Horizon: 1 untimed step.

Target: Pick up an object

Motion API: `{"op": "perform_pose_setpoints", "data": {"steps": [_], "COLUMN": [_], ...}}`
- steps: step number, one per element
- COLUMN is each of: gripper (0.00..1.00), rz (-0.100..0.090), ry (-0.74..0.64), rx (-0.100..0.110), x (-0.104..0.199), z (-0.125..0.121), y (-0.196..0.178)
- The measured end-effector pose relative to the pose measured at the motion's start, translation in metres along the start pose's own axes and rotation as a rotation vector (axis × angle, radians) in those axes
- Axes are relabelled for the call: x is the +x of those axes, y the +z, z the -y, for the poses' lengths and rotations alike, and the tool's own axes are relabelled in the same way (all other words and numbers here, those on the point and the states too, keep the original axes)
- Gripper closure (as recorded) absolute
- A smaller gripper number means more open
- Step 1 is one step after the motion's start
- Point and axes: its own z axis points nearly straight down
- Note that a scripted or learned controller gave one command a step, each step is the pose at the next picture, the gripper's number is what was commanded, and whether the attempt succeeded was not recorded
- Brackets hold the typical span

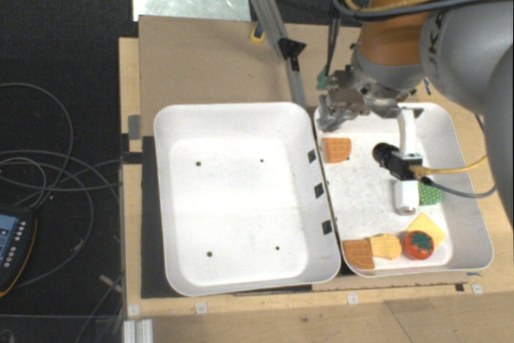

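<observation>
My gripper hangs over the far left corner of the right bin, just above an orange waffle-like square that lies on the bin floor. Nothing shows between its tips. Along the bin's near edge lie an orange waffle piece, a yellow bread-like piece, a red tomato-like ball and a yellow wedge. A green patch peeks out at the right.
The left bin stands beside the right one, with black clips along the shared wall. A grey pole slants down behind the bins. Cables lie on the dark floor at the left.
</observation>
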Motion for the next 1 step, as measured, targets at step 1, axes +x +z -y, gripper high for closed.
{"op": "perform_pose_setpoints", "data": {"steps": [1], "gripper": [1.0], "rz": [0.001], "ry": [0.001], "rx": [0.002], "x": [0.0521], "z": [0.0039], "y": [0.0172]}}
